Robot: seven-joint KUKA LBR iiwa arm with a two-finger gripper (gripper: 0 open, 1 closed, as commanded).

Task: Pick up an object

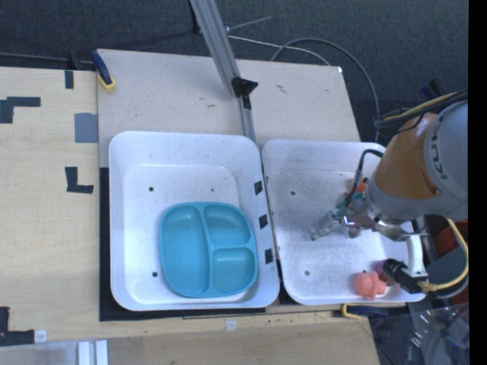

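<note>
Turquoise tray (207,249): moulded plastic with three compartments, lying flat in the left bin (125,204), toward that bin's near side. By my reading it is stiff, light and slick — broad and low, so a two-finger pincer would get little purchase except at a rim.

Divider between the bins (261,204): the landmark for what follows; everything below lies to its right.

Right bin (304,173): white, speckled floor, shallow walls.

Gripper (329,226): low over the right bin's floor, a short way right of the divider, about mid-depth. Its tips are thin and blurred against the floor — I cannot tell whether they are spread or pressed together, and nothing is visible between them.

Pink object (370,284): small, lumpy and rounded, in the right bin's near corner, far right of the divider and well apart from the gripper; a dark part of the arm's fittings sits just beside it.

Handling, as a judgement: the pink object looks soft and light, likely to give under pressure and not fragile. Take it across its middle, where it is widest, coming straight down; the bin wall close by leaves little room on that side.
</note>
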